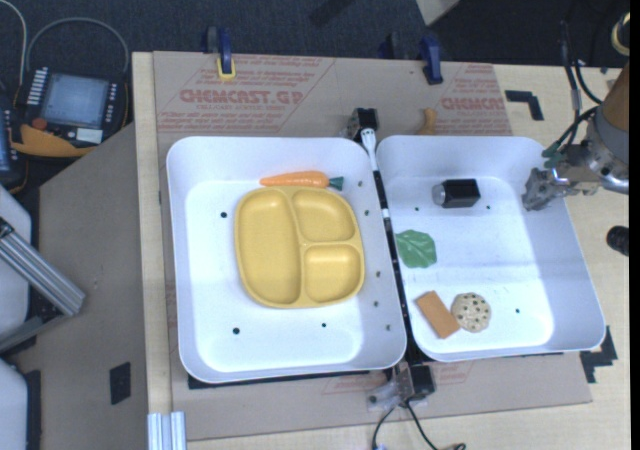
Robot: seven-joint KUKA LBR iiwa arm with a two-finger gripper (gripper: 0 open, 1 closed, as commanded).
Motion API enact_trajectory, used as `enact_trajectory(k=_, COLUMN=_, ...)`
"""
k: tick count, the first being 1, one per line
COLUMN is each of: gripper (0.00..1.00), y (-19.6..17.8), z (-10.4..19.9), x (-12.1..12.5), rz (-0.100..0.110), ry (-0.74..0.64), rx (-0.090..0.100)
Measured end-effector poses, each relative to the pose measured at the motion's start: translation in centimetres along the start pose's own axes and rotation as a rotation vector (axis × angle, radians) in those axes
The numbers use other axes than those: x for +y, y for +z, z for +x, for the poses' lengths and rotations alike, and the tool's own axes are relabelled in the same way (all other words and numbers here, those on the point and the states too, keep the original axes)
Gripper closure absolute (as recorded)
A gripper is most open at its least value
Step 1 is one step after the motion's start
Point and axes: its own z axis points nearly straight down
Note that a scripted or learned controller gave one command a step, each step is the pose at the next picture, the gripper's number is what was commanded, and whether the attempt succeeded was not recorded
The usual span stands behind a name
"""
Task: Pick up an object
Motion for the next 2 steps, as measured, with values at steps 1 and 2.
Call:
enact_trajectory(k=1, gripper=1.0, y=-1.4, z=5.3, x=-1.1, rz=0.009, ry=-0.004, rx=0.006)
enact_trajectory(k=2, gripper=1.0, y=-2.4, z=10.8, x=-0.9, rz=0.008, ry=-0.006, rx=0.007)
